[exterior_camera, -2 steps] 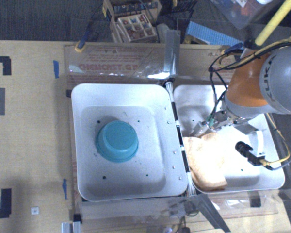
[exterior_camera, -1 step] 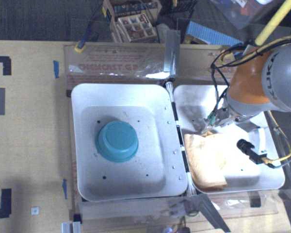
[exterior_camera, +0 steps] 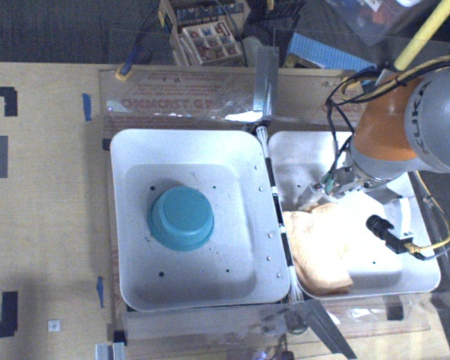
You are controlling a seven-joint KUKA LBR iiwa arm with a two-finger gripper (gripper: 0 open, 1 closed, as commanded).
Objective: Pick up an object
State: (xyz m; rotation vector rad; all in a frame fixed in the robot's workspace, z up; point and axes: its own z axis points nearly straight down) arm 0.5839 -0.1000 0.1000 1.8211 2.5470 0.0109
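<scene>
Camera view: hand (exterior_camera: 321, 192) low in right bin (exterior_camera: 427, 280), at about 3 o'clock from blue bowl (exterior_camera: 181, 217); grip state impossible to tell. Tan sponge-like object (exterior_camera: 320, 249) just below hand, perhaps touching. Blue bowl upside down in left bin (exterior_camera: 127, 156), well apart. Probably lowered to grasp tan object.

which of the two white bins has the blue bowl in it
The left bin holds the blue bowl, upside down near its middle. The right bin holds a tan bread-like object instead, with the gripper above it.
</scene>
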